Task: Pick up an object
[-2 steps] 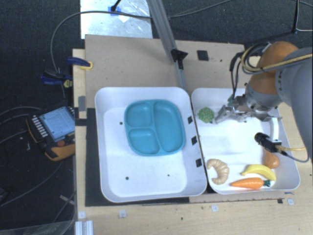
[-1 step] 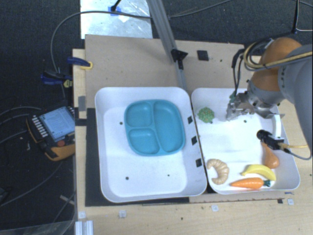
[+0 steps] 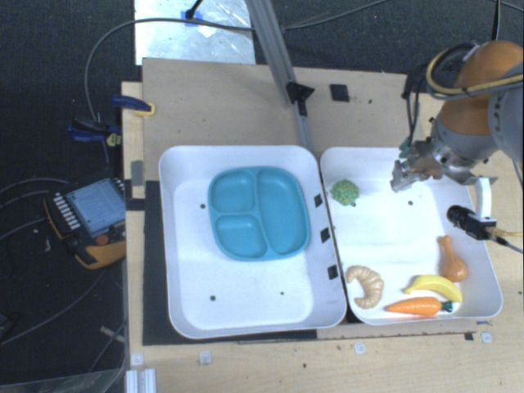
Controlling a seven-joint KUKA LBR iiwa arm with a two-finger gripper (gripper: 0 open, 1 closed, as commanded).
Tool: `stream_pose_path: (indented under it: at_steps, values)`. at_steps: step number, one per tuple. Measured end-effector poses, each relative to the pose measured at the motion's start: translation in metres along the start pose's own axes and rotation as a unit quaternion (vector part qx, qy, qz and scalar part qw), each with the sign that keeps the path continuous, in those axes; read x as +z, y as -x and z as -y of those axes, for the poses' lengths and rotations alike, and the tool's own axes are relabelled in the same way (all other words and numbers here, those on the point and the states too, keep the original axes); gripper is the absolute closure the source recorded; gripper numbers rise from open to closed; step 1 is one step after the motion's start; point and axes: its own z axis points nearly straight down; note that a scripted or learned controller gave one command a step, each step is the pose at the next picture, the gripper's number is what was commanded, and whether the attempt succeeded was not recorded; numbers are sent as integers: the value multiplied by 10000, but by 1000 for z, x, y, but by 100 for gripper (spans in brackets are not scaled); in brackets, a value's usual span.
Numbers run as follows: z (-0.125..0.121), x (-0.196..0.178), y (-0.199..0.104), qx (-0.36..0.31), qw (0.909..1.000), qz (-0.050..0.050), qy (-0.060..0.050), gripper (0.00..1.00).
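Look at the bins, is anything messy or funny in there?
Nothing stands out. The blue plate lies flat in the left bin. The broccoli, croissant, banana, carrot and drumstick lie apart in the right bin.

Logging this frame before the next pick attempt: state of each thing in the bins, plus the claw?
claw: above right bin's far edge, nothing seen in it
broccoli: loose, right bin, far left corner
croissant: lying flat, near left of right bin
banana: lying just behind the carrot
carrot: lying along near wall
chicken drumstick: lying, right side
blue divided plate: flat in left bin
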Motion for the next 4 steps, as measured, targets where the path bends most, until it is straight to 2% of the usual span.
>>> stream_pose_path:
  at_steps: [1,2,4]
  values:
    - [4,-59,7,13,10000,3,6,100]
    - [3,-65,7,-1,10000,-5,-18,100]
    - [3,-84,-102,-34,10000,-21,-21,100]
